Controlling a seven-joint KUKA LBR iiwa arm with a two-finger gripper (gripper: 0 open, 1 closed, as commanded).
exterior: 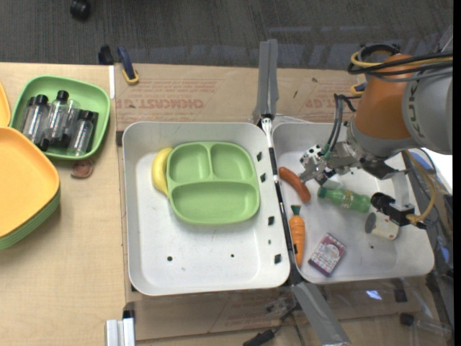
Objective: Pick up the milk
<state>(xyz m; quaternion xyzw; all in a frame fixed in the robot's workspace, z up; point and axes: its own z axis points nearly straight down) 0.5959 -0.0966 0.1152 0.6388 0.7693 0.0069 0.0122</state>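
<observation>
In the right bin (403, 265), a small black-and-white spotted item (311, 153) that looks like the milk carton sits near the far left part. My gripper (317, 169) hangs just in front of it, low over the bin floor, with the orange-banded arm (385, 110) reaching in from the right. The wrist hides part of the spotted item. A small white object (383, 228) lies toward the bin's right side; I cannot tell what it is.
A red sausage (295, 184), a carrot (297, 231), a green bottle (346, 198) and a pink packet (326, 254) share the right bin. In the left bin (209, 265) lie a green divided plate (213, 182) and a yellow item (160, 170). Trays stand at the far left.
</observation>
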